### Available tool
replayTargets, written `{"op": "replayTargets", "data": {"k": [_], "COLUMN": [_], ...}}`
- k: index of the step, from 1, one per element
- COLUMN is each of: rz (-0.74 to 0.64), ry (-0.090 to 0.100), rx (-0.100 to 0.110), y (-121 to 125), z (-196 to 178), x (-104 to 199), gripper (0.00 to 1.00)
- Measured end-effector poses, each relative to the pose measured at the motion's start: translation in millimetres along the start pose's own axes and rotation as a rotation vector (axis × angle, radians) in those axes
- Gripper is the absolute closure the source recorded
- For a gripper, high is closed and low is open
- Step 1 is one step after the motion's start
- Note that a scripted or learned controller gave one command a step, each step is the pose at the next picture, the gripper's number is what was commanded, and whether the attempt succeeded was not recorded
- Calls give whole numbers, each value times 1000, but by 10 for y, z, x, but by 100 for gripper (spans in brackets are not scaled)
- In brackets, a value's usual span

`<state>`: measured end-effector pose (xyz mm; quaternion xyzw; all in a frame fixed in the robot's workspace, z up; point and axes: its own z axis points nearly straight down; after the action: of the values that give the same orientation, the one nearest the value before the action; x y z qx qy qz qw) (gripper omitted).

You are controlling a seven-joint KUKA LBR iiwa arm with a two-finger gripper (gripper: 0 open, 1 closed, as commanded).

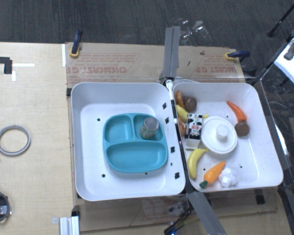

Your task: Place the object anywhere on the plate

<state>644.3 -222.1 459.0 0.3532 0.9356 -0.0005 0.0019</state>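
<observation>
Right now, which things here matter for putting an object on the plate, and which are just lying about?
For the job:
teal plate
small can on the plate's upper right compartment

Lying about:
bananas
carrots
white lidded pot
cow toy
tape roll

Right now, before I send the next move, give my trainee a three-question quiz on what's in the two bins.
1. True or false: the teal plate lies in the right bin.
2. Which plate compartment holds the small can? A) upper left B) upper right C) large lower
3. Fill in: the white lidded pot sits in the ____ bin.

Key: 1 false, it lies in the left bin; 2 B; 3 right.
</observation>
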Motion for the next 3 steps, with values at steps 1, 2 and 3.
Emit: {"op": "replayTargets", "data": {"k": [1, 2, 3], "rz": [0, 0, 0], "ry": [0, 0, 0], "rx": [0, 0, 0], "y": [0, 0, 0], "z": [0, 0, 0], "x": [0, 0, 0], "gripper": [0, 0, 0]}}
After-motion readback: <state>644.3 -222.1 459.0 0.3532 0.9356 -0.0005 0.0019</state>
